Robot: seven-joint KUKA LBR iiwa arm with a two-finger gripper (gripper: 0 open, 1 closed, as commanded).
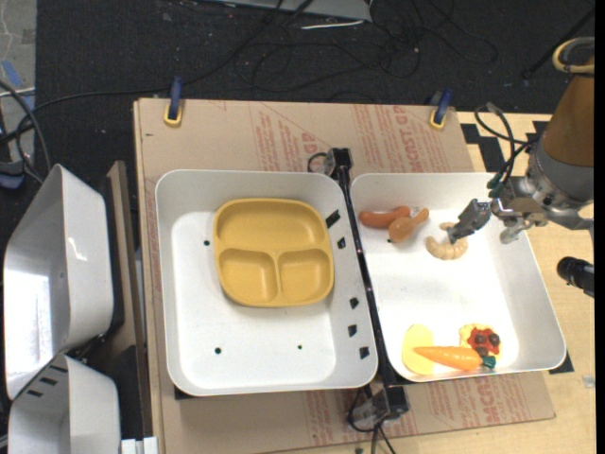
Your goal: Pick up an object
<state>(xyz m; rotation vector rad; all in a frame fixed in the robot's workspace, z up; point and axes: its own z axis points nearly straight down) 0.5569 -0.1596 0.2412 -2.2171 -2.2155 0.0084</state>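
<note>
The right bin (515, 282) holds several toy foods. A red sausage (382, 218) and an orange piece (406, 227) lie near its back left. A pale curved piece (444, 248) lies just right of them. Near the front edge an orange carrot (448, 356) rests on a yellow disc (418, 346), with a red and yellow piece (482, 339) beside it. My gripper (466, 223) hangs over the back of this bin, its dark tip just above and right of the pale curved piece. Nothing shows between its fingers.
The left bin (189, 339) holds a yellow three-part plate (274, 252). Black clips (352, 301) run along the seam between the bins. The arm's grey and orange wrist (567, 159) stands over the right bin's back right corner. White tubs (57, 282) sit at far left.
</note>
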